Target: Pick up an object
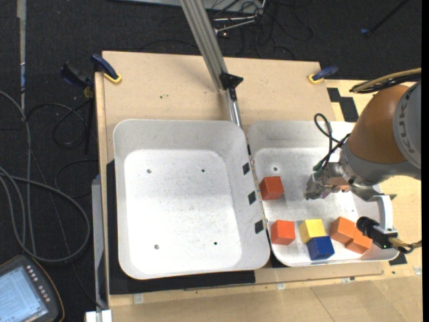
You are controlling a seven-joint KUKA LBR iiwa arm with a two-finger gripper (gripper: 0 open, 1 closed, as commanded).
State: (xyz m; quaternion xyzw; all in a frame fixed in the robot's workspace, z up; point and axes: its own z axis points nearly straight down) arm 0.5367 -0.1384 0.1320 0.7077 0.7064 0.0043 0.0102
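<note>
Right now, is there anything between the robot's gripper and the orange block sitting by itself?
No. In the camera view, just bare white bin floor lies between the gripper and the lone orange cube-shaped block.

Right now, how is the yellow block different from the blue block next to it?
The yellow block is yellow; the blue block is dark blue. The yellow block sits farther from the right bin's near rim, while the blue block sits closer to it. Both are small cubes of similar size, touching each other in that bin.
</note>
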